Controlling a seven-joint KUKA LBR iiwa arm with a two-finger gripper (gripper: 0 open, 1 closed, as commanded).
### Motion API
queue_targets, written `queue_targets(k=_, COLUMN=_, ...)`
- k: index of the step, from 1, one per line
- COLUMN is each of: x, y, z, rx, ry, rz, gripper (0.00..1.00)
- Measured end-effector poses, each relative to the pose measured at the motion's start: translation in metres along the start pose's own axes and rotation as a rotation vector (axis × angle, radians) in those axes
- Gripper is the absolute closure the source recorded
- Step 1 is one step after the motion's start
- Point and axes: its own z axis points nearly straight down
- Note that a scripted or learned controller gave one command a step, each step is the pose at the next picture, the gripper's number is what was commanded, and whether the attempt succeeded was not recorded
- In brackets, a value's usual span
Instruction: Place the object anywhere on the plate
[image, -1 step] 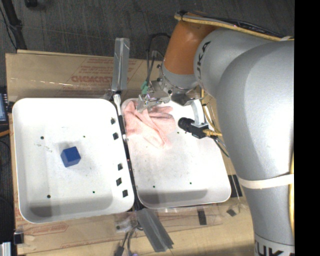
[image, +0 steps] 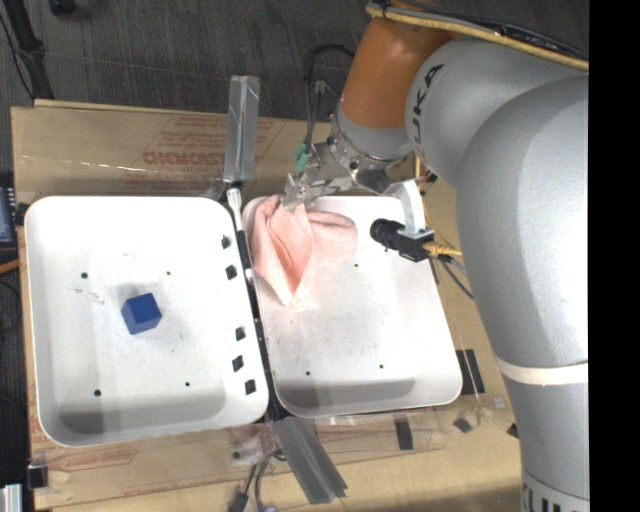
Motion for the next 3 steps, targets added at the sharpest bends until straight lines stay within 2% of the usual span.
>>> queue_targets(k=2, x=0.092, y=-0.059, z=-0.013, rx=0.000, ry=-0.002, rz=-0.805, gripper=1.00)
queue_targets(k=3, x=0.136, y=-0.073, z=-0.014, rx=0.001, ry=-0.001, rz=-1.207, gripper=1.00)
